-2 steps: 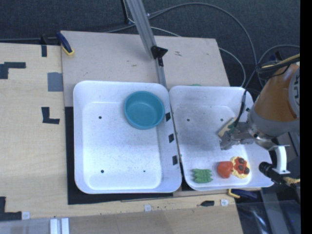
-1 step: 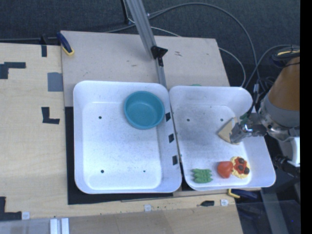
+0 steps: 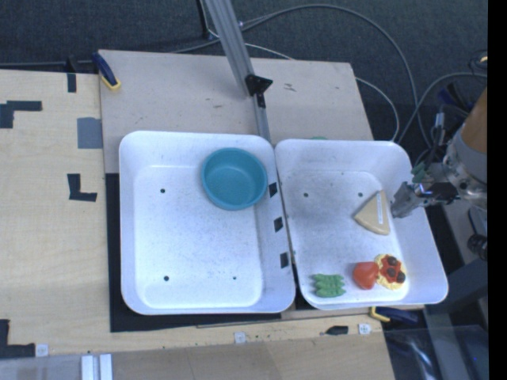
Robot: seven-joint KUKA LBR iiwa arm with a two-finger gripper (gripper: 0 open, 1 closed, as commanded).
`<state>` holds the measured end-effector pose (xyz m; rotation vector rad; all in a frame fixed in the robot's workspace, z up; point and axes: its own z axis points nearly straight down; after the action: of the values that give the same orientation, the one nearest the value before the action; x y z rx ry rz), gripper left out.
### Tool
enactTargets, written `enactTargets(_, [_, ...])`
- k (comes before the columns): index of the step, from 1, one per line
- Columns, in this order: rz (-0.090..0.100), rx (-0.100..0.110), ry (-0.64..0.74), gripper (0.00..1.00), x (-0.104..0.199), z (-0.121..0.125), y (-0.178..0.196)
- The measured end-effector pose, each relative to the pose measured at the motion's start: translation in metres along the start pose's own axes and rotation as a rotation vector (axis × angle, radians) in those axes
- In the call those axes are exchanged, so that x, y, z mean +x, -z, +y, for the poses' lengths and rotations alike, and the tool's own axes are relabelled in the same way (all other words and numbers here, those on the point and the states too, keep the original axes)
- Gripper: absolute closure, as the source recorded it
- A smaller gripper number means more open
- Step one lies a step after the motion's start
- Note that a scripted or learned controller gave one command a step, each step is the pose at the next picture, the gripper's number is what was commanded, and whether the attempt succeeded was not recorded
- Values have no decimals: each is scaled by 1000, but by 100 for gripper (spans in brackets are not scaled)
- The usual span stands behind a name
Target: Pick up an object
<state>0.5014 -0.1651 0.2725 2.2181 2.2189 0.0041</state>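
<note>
Over the right bin [image 3: 420, 267], claw [image 3: 401, 200] sits beside the wedge-shaped piece [image 3: 375, 214]; finger state cannot be told. Nothing visibly gripped; pick not yet done.

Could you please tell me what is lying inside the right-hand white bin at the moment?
The right bin holds a beige wedge, a green toy, a red piece and a yellow piece.

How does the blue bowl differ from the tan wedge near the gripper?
The blue bowl is round and hollow; the tan wedge is triangular and looks solid. The bowl looks far larger. The bowl sits in the left bin, the wedge in the right bin, right beside the gripper. Both rest on a bin floor.
</note>
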Motion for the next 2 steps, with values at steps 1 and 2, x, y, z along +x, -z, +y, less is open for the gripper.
enactTargets(1, [2, 5, 4, 100, 43, 20, 2])
enactTargets(2, [2, 5, 4, 100, 93, 38, 2])
